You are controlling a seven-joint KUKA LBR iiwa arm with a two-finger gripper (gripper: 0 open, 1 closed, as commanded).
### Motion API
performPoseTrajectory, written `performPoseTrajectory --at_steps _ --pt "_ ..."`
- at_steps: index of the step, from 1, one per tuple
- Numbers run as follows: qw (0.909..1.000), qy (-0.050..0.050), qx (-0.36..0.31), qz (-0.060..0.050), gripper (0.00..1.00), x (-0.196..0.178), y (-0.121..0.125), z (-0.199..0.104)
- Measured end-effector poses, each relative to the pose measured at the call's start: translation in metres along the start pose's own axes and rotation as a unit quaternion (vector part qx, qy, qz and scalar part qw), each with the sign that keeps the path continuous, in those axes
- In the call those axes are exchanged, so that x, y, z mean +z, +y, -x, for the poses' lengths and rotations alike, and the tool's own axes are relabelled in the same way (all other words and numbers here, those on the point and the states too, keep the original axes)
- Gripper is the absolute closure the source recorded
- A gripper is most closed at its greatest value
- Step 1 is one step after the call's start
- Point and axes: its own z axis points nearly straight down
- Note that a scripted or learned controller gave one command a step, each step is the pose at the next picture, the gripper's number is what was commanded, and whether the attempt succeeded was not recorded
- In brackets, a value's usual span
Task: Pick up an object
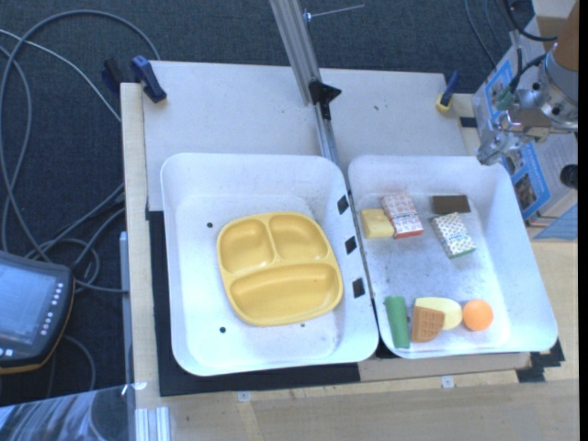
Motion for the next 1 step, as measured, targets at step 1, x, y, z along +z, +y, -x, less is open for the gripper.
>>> performPoseTrajectory --at_steps 1 --pt "1.0000 0.002 -0.002 -0.005 1.00 0.0017 -0.0066 -0.0425"
